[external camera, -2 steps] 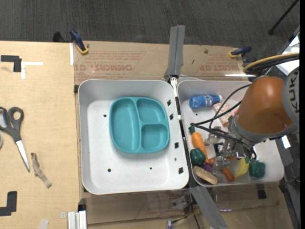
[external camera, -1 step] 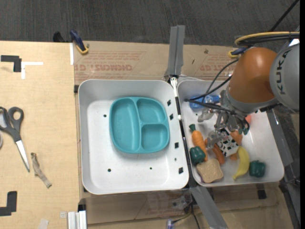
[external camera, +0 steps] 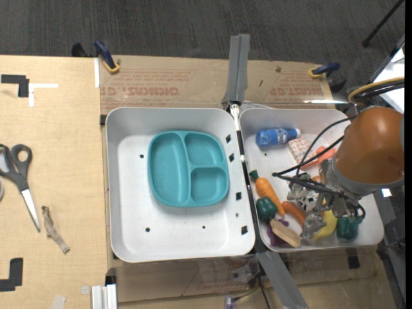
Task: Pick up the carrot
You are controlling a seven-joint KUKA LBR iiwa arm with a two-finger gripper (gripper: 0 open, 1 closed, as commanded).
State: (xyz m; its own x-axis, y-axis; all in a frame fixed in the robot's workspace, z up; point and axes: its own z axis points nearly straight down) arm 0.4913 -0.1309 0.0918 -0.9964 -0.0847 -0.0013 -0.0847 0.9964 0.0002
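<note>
Camera view: the grey arm with its orange band (external camera: 372,145) reaches in from the right and bends down over the right-hand shallow white bin (external camera: 283,113), wrist pointed downward toward the bin's lower right area, with black cables trailing across it. The end effector (external camera: 317,221) sits low in the bin among the clutter; whether it is open, closed or gripping anything cannot be told, since its metal parts merge with the items beneath. The orange plastic carrot with a green top (external camera: 265,190) lies on the bin floor near the left wall, slanted, green end toward the upper left, left of the end effector and apart from it. Just below the carrot is a dark green rounded toy vegetable (external camera: 266,208). A second orange piece (external camera: 295,212) lies between the carrot and the end effector. A blue plastic bottle (external camera: 277,136) lies on its side near the bin's upper edge. The left-hand white bin (external camera: 129,224) holds a teal three-compartment plate (external camera: 188,168). On the tan worktop (external camera: 58,166) to the left lie grey-handled scissors (external camera: 19,179).
</note>
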